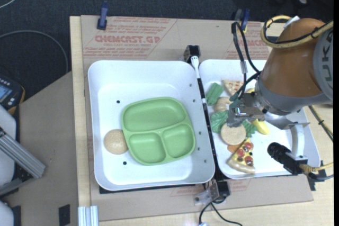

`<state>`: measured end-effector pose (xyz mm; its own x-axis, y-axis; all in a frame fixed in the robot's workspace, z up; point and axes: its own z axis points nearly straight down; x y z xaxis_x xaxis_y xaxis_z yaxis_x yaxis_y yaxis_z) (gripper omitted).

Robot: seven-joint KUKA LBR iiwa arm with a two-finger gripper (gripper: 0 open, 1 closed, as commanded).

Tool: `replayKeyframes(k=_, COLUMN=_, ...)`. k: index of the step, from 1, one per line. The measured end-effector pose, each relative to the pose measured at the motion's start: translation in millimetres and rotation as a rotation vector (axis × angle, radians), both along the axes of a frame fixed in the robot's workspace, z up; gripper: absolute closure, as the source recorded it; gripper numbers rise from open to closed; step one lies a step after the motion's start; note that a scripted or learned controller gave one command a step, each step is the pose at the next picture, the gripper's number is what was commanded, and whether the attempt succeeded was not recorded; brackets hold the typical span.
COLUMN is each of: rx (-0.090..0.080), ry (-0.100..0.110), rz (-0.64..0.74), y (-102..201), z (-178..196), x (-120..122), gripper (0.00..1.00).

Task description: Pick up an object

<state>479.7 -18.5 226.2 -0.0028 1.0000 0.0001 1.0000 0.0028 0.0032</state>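
Gripper [238, 114] hangs low over the toy food in the right bin [310, 153], grip hard to tell.

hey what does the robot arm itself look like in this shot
The arm is bulky and rounded: a wide orange band sits above a grey wrist section, with part of dark lettering on the grey housing at the right. Black and yellow cables loop over its top and run down its left side. The end effector is a small dark metal assembly.
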Motion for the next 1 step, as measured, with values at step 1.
replayKeyframes(k=1, rx=0.001, ry=-0.012, rz=0.003, y=22.5, z=134.8, x=1.0, gripper=1.00)
